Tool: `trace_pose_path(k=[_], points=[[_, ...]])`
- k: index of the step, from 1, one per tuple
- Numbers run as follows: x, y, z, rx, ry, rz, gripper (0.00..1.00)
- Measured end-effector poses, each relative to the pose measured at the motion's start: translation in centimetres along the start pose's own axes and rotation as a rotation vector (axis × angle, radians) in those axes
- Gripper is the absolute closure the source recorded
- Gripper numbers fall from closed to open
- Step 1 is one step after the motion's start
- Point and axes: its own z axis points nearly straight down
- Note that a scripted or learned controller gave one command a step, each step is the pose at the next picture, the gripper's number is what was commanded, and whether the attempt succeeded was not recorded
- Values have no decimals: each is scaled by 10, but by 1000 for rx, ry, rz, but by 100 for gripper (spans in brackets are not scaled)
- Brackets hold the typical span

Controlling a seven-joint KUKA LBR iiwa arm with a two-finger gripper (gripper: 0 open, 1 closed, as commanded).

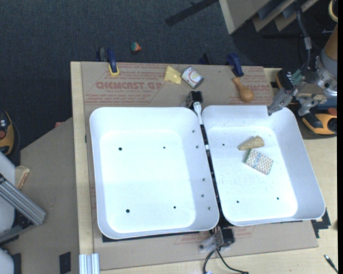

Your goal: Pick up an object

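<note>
We see two white bins: the right bin (pixel 300 160) holds a patterned packet (pixel 260 161) touching a smaller tan lump (pixel 251 143). Our gripper (pixel 293 101) hangs spread and empty over the far right corner, so both lie toward the near left of it.

Dark blue-grey carpet (pixel 64 32) is covering the floor at the far and left sides. A pale wooden bench (pixel 332 160) is standing on it, topped by a brown board (pixel 134 83) printed with red lettering. Light-coloured furniture (pixel 268 16) is sitting at the far right. An aluminium rail (pixel 21 203) is lying at the near left.
</note>
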Motion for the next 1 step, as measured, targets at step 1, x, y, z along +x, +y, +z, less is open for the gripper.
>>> trace_pose_path(k=[1], points=[[-31,7,117,5,1,2,0]])
